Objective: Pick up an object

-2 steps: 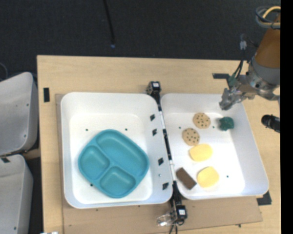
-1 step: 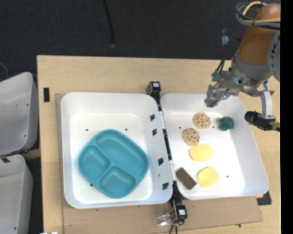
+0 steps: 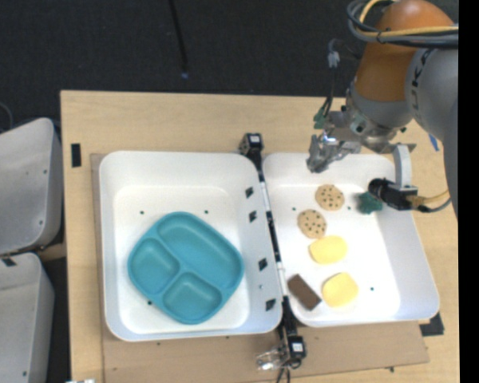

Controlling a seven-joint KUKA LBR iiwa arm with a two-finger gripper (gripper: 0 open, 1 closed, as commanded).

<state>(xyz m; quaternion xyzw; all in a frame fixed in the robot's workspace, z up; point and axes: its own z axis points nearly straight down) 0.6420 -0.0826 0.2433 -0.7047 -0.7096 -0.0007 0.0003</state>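
My gripper [image 3: 319, 160] hangs over the far left corner of the right bin [image 3: 399, 294], above its floor. Nothing shows in it. Just in front of it lie two round chocolate-chip cookies, one [image 3: 329, 197] farther back and one [image 3: 311, 223] nearer. Closer still sit two yellow pieces, one [image 3: 327, 250] behind the other [image 3: 339, 290]. A brown bar [image 3: 304, 292] rests by the bin's left wall. A small green object [image 3: 369, 204] lies to the right of the far cookie.
The left bin [image 3: 120, 182] holds a teal divided plate [image 3: 185, 266]. A black divider with clips [image 3: 265, 222] runs between the two bins. The orange-banded arm [image 3: 395, 54] reaches in from the upper right.
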